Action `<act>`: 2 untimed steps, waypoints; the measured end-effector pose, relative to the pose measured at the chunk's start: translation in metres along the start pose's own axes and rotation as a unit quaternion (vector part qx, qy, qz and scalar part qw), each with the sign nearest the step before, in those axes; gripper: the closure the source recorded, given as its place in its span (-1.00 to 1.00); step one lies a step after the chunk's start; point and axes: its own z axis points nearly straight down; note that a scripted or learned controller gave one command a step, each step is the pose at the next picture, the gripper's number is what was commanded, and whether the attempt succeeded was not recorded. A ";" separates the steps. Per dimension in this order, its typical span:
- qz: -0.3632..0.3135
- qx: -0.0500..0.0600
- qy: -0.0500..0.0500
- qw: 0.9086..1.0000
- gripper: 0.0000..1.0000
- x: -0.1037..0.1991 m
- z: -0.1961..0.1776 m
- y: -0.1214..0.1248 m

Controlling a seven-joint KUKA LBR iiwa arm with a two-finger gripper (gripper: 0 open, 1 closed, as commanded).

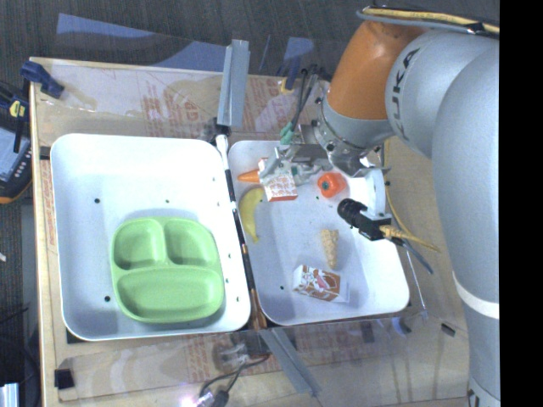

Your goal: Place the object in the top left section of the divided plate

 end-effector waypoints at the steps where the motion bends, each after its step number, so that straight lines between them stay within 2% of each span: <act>1: 0.071 0.000 -0.001 0.997 1.00 0.106 -0.005 -0.001; 2: -0.043 0.002 -0.001 0.999 1.00 0.150 0.021 -0.043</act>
